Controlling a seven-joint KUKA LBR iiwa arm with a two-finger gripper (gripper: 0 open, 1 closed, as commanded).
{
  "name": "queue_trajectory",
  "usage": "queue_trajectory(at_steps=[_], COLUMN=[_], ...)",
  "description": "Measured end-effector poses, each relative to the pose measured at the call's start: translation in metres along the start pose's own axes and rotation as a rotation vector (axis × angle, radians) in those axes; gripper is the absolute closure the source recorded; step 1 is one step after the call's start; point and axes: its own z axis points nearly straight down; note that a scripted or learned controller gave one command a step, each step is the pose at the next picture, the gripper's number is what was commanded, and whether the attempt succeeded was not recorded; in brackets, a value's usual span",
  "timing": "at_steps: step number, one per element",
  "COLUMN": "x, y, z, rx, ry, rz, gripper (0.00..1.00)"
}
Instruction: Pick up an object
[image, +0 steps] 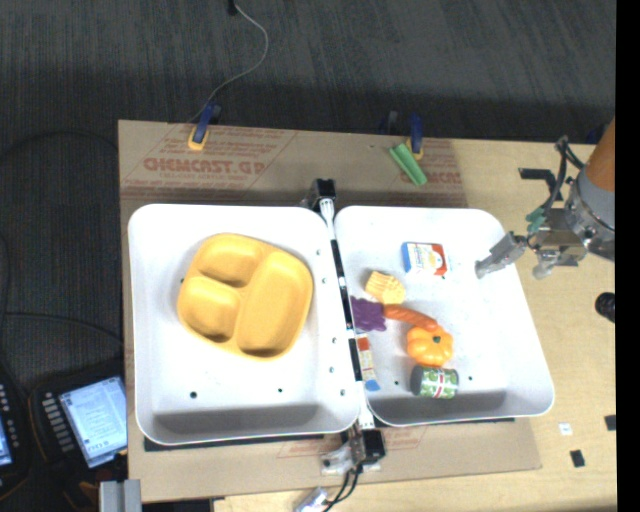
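Two shallow white plastic bins (155, 300) sit on a brown cardboard sheet (300, 160); dark carpet (100, 60) surrounds it. The gripper (520, 255) hovers at the sheet's right, its state unclear.

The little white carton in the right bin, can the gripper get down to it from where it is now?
Probably yes. The white carton lies apart from the other toys near the right bin's far side, with bare floor around it, and the gripper hangs just beside it over the same bin with nothing between them.

Arm (605, 180) cut off at right edge; tablet (88, 417) screen txt unreadable.
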Motion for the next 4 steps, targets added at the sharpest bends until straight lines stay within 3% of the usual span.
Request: queue_trajectory(at_steps=[1,2,3,4], x=[0.029,0.046,0.046,0.081], y=[0.011,-0.028,-0.028,0.075], z=[0.155,0.17,0.16,0.06], rx=[0.005,-0.016,-0.017,-0.004], ry=[0.002,-0.006,-0.006,0.0], rz=[0.0,0.001,0.002,-0.001], gripper=[0.0,0.0,1.0,1.0])
